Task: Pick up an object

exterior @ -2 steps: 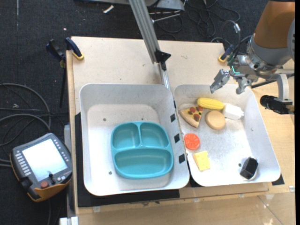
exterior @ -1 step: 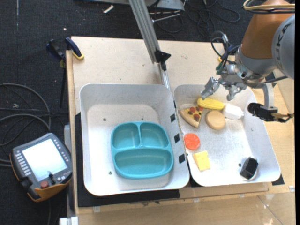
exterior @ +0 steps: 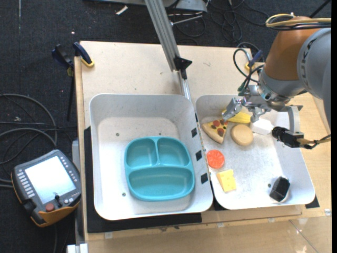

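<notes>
Toy food lies scattered in the right bin [exterior: 295, 178]: a pizza slice [exterior: 215, 130] at about 10 o'clock of the bin floor, a round biscuit [exterior: 243, 135] just beside it toward 3 o'clock, a yellow piece [exterior: 239, 118] near the 12 o'clock wall, a white block [exterior: 261, 126] next to the biscuit, a red-orange disc [exterior: 215, 158] at 9 o'clock, a yellow cheese wedge [exterior: 227, 180] toward 7 o'clock and a black object [exterior: 279, 188] at 5 o'clock

The gripper [exterior: 236, 107] hangs low over the bin's 12 o'clock part, above the yellow piece and just at 1 o'clock of the pizza slice; whether the fingers are apart or together cannot be told, and nothing is seen between them. The grey arm [exterior: 295, 57] with its orange band comes in from 2 o'clock

The left bin [exterior: 100, 141] holds a teal divided plate [exterior: 157, 167], lying flat near its middle, well apart from the gripper

A handheld control pendant [exterior: 45, 186] rests on the dark floor at 8 o'clock of the bench
</notes>
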Motion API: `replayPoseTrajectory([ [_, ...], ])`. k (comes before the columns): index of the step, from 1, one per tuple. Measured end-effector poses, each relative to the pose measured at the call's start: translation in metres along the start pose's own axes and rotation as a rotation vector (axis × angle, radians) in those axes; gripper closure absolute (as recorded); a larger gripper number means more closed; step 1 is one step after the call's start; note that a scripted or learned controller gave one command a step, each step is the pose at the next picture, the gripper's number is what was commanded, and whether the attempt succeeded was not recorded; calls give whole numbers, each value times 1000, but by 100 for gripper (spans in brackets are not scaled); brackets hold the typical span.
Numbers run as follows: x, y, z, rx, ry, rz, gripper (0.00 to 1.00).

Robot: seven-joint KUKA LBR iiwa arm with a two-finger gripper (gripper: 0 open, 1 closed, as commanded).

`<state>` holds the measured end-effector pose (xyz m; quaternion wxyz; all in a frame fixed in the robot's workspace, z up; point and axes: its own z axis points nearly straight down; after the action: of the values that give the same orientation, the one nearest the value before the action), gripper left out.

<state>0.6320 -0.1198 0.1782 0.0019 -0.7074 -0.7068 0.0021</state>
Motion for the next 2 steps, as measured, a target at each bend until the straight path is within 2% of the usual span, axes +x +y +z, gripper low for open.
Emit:
replayPoseTrajectory([
  [1,-4,-3,64,1,1,0,0],
  [2,-3,-1,49,-7,0,-1,100],
])
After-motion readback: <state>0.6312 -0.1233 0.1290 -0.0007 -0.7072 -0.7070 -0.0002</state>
